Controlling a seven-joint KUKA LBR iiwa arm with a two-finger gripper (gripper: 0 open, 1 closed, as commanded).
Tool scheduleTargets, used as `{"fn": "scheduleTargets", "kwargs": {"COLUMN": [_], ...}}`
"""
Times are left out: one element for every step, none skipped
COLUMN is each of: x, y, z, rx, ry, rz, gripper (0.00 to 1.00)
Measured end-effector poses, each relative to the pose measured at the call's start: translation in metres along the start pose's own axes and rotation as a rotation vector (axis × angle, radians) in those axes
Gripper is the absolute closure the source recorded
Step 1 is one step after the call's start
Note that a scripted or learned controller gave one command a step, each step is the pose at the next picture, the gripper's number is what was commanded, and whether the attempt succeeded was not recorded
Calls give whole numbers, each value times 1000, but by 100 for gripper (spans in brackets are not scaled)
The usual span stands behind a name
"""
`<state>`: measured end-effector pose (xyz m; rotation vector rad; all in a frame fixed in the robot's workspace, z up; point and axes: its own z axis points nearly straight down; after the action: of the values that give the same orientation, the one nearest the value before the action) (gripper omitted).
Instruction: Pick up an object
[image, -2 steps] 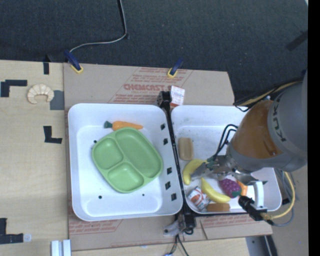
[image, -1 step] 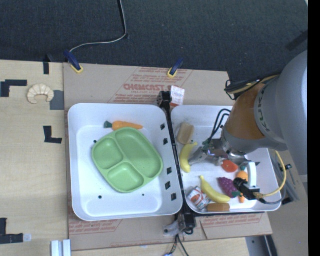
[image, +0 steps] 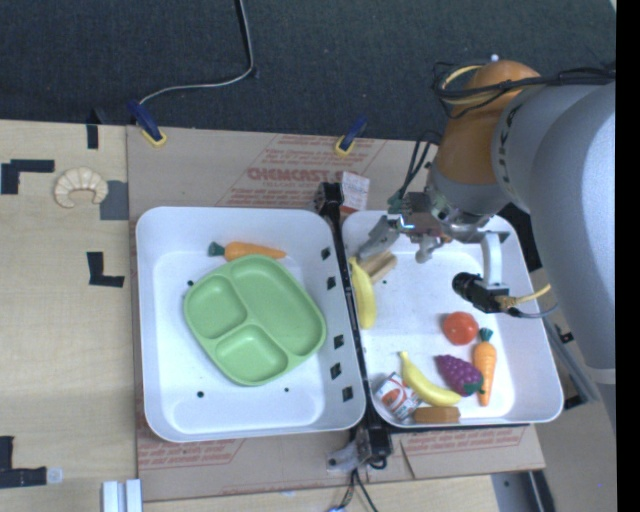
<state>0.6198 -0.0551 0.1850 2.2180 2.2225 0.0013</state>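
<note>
My gripper (image: 399, 249) hangs over the back left part of the right bin (image: 520, 400), open, with nothing between its fingers. Its left fingertip (image: 374, 246) is just above a tan block (image: 381, 267), which lies beside a yellow banana (image: 362, 294) along the bin's left wall. Further front in this bin lie a red tomato (image: 460, 326), a small carrot (image: 484, 370), purple grapes (image: 458, 372), a second banana (image: 428, 381) and a small can (image: 397, 395).
The left bin (image: 160, 400) holds a green divided plate (image: 255, 318) and a carrot (image: 252, 251) behind it. A croissant (image: 80, 186) lies on the bench at the far left. The arm's grey body and orange band (image: 480, 120) loom over the right bin's back right.
</note>
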Motion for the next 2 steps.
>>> {"fn": "scheduleTargets", "kwargs": {"x": [-84,-162], "y": [-19,-81], "z": [25,94], "rx": [4,1], "ry": [-1,0], "rz": [3,1], "gripper": [0,0]}}
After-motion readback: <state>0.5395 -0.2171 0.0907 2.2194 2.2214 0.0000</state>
